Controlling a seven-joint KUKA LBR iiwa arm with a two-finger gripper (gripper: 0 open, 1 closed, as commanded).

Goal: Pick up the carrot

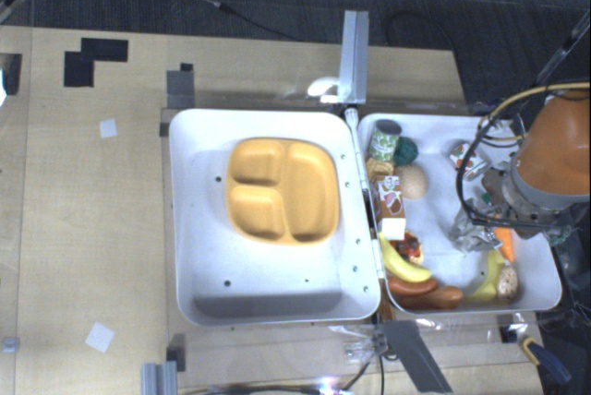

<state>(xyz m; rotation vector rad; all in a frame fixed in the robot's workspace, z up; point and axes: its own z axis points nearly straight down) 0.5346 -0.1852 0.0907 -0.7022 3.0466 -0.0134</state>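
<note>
Hovering jaws [476,234] beside carrot [505,244] — right bin [545,296], near banana [404,262]

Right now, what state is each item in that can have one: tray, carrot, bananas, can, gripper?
Yellow divided tray: upright in the left bin, compartments bare.
Carrot: lying in the right bin beside the gripper, not lifted.
Gripper: low over the right bin.
Banana: lying flat.
Green can: lying against the divider.

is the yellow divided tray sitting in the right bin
No, the yellow divided tray lies in the left bin, while the right bin holds the food items.
</note>
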